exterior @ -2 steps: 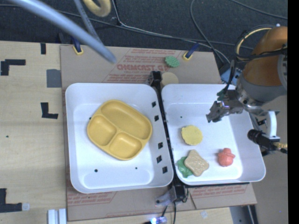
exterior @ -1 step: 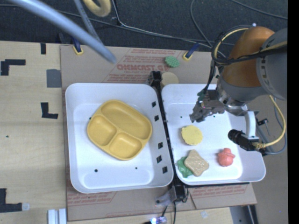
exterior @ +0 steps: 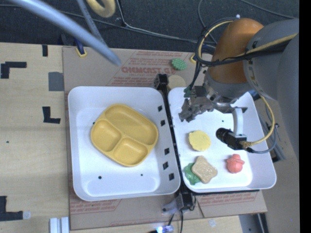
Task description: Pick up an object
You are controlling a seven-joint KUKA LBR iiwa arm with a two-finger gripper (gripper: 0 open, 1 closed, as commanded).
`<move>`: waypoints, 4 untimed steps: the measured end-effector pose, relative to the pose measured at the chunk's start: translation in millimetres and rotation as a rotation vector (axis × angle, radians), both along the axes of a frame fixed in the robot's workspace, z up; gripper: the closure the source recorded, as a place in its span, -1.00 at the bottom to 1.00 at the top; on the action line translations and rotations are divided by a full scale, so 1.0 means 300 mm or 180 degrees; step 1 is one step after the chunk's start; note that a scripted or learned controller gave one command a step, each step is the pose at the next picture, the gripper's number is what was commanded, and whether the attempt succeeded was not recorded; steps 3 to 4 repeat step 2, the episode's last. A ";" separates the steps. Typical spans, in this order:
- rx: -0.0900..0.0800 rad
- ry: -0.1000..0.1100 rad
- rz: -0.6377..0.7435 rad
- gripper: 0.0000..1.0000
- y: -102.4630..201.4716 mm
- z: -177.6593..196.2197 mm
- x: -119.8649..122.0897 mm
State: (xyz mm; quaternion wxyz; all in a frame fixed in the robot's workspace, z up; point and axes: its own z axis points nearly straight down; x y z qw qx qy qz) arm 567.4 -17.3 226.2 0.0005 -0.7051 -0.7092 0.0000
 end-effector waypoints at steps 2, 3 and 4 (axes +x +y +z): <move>-0.0006 0.0001 -0.0006 1.00 0.357 -0.029 0.065; -0.0006 0.0001 -0.0006 1.00 0.357 -0.029 0.065; -0.0006 0.0001 -0.0006 1.00 0.357 -0.029 0.065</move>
